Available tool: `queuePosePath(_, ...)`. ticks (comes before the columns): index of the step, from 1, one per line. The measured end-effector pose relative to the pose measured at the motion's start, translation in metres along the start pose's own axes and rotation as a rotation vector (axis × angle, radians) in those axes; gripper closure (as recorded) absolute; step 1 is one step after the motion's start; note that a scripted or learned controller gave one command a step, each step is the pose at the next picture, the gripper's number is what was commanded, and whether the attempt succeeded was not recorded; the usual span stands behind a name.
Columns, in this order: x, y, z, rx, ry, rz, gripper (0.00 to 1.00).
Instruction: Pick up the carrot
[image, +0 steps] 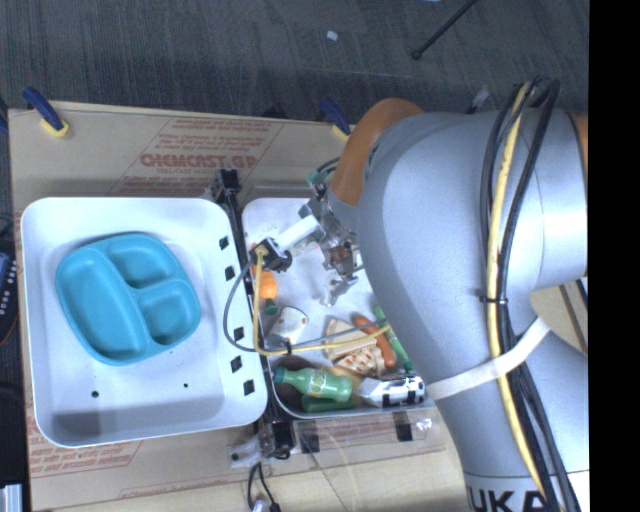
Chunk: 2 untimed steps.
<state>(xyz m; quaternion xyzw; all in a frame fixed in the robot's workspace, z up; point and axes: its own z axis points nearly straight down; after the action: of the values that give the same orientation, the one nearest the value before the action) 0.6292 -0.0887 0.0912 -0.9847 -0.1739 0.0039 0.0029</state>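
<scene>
Closest to the camera, the grey arm (470, 290) is seen filling the right half of the frame, its lower end cut off by the bottom edge, where only part of the maker's lettering can be read. An orange band (365, 150) is visible near the top centre, above the wrist. Much of the right bin (275, 212) is covered by the arm, so only the bin's left strip can be made out.

The gripper (338, 262) is found in the upper part of that strip, pointing down into the bin; its metal fingers are small and blurred, and whether they are apart or together cannot be told. Nothing can be seen held between them.

The carrot (267, 286), a short orange piece, is seen lying near the right bin's left wall, to the left of the gripper and apart from it. Below it a jumble of toy food is packed together, including a green bottle (315, 385) at the bottom; several pieces are partly hidden under the arm and cannot be named.

In the left bin (60, 400) a blue divided plate (125, 295) is seen in full.
</scene>
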Motion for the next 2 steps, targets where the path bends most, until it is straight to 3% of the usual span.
queuePosePath(1, 0.001, -0.001, -0.011, 0.007, -0.003, -0.008, 1.00)
queuePosePath(2, -0.035, -0.040, -0.102, 0.000, 0.002, -0.230, 1.00)
